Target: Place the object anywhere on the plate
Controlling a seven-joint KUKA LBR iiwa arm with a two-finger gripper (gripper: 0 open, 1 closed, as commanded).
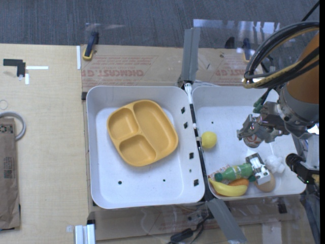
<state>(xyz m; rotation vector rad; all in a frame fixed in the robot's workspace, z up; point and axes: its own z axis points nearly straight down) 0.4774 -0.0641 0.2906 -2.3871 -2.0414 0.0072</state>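
The yellow three-compartment plastic plate (142,132) in the left white bin (96,151) holds nothing yet. The gripper (252,133) hovers over the right bin (223,105); its state is unclear. The small yellow ball (208,140) and other toys remain unplaced.

surface (40,136): light wood | two white bins side by side, left bin (99,187), right bin (223,105), touching in the middle | brown paper bag (7,172) at left edge | cardboard sheet (137,67) behind bins
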